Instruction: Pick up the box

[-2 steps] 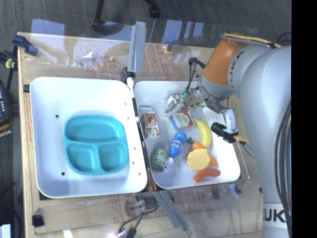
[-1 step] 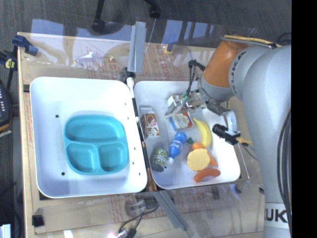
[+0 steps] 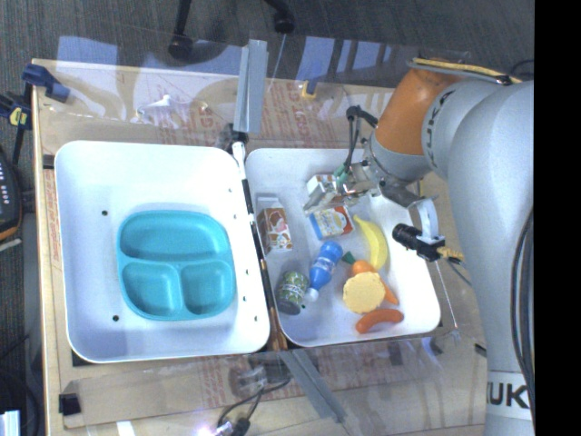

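While the grey arm with its orange wrist band reaches in over the right-hand shallow white bin (image 3: 413, 321), the end effector (image 3: 338, 186) sits low at that bin's back, and whether it is wide or narrow cannot be told from this slanted view. Which item is the box is a judgement: the small white carton with a red and orange label (image 3: 330, 220) lies just in front of the end effector, close enough that they may be touching, while a brown and red printed carton (image 3: 274, 228) stands further off on the side away from the arm, against the bin's wall. Nothing can be made out clamped in the tool, so the pick looks not yet made. To do it well, the tool would probably need to centre over the nearer carton, line up across its narrow sides, and go down squarely so the yellow banana (image 3: 373, 242) beside it is not caught. Forward of the end effector lie a blue and white bottle (image 3: 324, 264), a dark round tin (image 3: 292, 289), a yellow round disc-shaped piece (image 3: 363, 292) and orange carrot-like pieces (image 3: 379, 320). Beyond the brown carton, the left-hand white bin (image 3: 77, 166) holds a turquoise three-compartment plastic tray (image 3: 175, 263). Both bins rest on the bench (image 3: 109, 107).
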